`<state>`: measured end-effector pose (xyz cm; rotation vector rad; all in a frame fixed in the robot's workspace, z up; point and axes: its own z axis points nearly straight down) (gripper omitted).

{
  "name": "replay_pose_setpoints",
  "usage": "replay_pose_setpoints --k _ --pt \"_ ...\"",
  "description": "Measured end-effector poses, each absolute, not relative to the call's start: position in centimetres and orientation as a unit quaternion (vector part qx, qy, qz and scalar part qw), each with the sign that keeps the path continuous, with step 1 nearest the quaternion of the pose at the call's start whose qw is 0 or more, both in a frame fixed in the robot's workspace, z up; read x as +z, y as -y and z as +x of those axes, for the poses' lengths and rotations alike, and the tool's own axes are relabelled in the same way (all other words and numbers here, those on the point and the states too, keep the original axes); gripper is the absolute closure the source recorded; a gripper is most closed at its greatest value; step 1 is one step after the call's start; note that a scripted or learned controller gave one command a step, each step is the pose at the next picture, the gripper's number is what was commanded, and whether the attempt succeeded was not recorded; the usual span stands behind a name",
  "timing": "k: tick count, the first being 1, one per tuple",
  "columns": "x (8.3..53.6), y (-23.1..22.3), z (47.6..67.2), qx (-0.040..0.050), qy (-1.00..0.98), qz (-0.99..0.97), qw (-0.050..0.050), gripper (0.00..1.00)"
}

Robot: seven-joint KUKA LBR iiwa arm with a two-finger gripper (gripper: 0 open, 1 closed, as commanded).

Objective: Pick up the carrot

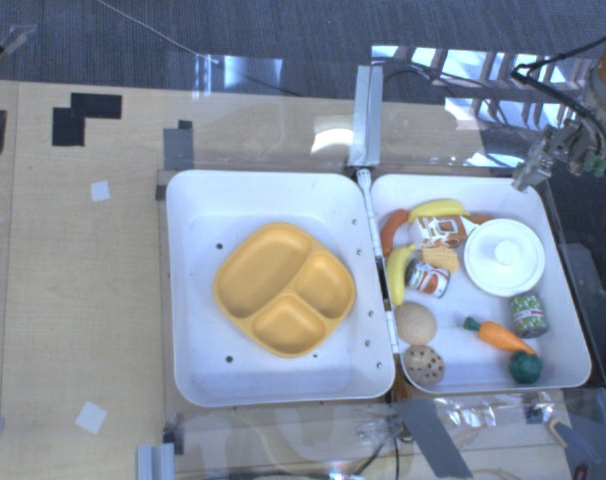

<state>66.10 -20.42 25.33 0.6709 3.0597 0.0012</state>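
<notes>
- My gripper [531,174] hangs at the upper right of the camera view, over the back right corner of the right bin [573,308], with its tip just at the bin's rim. I cannot tell how it is set, and nothing I can see is held in it.
- The carrot [500,336] lies well apart from me, in the front right part of that bin, tilted, with its green end toward the bin's middle and its orange tip toward the front right corner.
- Just beside the carrot's tip sits a dark green ball [526,367]; just behind it stands a small green-labelled can [529,314].
- Between the carrot and my gripper lies a white round lid-like dish [503,255], nearer the back of the bin.
- Left of the dish is a cluster: 1 yellow banana [438,209] at the back, a white and orange packet [441,232], a small can with a red label [428,279], a second banana [396,271] along the divider, and a red-brown piece [391,230] I cannot name.
- Toward the front left corner rest a tan round roll [415,322] and a speckled cookie [424,365].
- The left bin [198,268] holds 1 yellow divided plate [285,288] with 3 compartments, turned at an angle.
- Both bins sit side by side on a pale wooden bench [73,298].
</notes>
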Motion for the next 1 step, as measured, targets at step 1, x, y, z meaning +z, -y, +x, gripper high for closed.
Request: replay_pose_setpoints --k 1 --pt "22.91 18.59 61.90 0.0003 -0.981 0.196 0.001 1.00"
